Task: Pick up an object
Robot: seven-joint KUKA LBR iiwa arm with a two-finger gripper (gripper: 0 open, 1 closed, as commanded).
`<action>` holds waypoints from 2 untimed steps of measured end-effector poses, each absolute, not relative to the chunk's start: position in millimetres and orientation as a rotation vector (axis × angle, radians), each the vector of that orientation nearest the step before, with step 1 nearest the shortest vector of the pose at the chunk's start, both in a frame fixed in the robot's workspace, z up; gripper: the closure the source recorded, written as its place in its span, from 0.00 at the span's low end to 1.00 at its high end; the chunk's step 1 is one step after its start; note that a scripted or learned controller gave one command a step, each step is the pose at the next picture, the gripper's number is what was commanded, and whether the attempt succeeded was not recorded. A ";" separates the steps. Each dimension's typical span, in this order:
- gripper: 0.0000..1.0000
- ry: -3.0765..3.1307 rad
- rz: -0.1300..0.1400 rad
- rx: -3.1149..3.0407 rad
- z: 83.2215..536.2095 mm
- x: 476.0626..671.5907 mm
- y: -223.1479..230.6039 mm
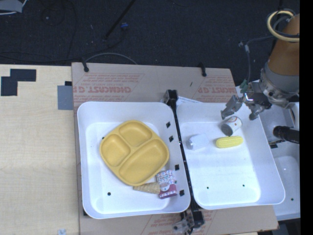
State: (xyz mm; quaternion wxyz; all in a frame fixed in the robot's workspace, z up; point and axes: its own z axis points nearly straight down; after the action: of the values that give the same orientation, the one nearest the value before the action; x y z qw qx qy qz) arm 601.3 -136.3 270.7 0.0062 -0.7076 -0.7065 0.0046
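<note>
My gripper [242,110] hangs over the far right part of the right bin [234,190], its two grey fingers spread apart with nothing between them. Just below it a small grey and white cup [230,127] lies on its side. A yellow corn cob [229,142] rests next to the cup, towards the front. A pale white object [197,142] sits left of the corn. In the left bin [90,131] a yellow divided plate [134,152] lies flat, with a cone-shaped piece [146,187] and a small red and white packet [167,183] at its front right edge.
A black divider [177,146] runs between the two bins. Brown cardboard [146,84] lies under and behind them. A wooden bench surface [34,151] extends to the left. White equipment [288,131] stands right of the right bin.
</note>
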 end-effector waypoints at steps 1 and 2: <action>0.00 -2.220 0.003 -2.219 277.9 603.2 -136.3; 0.00 -2.215 0.007 -2.219 229.5 598.7 -128.4</action>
State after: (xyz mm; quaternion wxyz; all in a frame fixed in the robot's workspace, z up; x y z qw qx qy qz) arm 598.7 -128.4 229.5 0.0034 -0.7077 -0.7065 0.0023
